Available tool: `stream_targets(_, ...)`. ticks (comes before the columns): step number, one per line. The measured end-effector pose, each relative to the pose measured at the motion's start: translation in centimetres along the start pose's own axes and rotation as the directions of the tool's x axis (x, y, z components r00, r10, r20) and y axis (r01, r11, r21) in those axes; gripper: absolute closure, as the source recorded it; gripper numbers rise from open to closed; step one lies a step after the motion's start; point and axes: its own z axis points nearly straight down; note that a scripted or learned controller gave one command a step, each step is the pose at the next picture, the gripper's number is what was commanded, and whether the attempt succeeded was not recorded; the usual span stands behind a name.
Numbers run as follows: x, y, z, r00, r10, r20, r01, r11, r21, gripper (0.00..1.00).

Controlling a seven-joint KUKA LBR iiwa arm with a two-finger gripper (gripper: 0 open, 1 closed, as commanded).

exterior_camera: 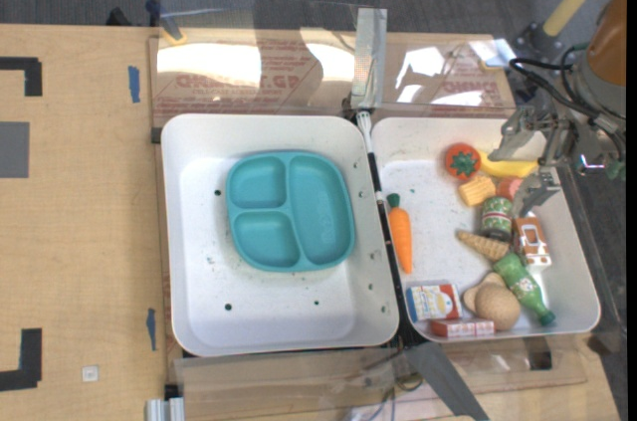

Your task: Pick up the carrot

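Carrot (400, 235) lies flat in the right bin (582, 240), close against its left wall, green top pointing up the view and orange tip pointing down toward the near edge. I see bare white floor between it and the other items; nothing touches it. Near its tip sits a small red and white carton (434, 301), with a flat red and white pack (460, 328) just below that. Further right I log a tan round piece (497, 306), a green bottle (525, 289), a waffle cone (483, 243), a dark can (497, 216), a yellow block (477, 191), a tomato (462, 160) and a banana (509, 168), crowded together.

Gripper (534, 172) hangs over the right bin's far right part, above the banana and can, well apart from the carrot. Its two fingers stand spread, with nothing between them.

Left bin (189, 240) holds a teal divided plate (292, 209), sitting near its middle.
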Motion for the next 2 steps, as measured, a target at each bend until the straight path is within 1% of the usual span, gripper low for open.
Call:
stream_targets(1,-7.5,-2.0,7.4,0.987,0.160,-0.004,-0.160,0.987,0.000,0.00)
stream_targets(2,-9.2,-5.1,14.0,0.999,0.050,-0.006,-0.050,0.999,-0.002,0.00)
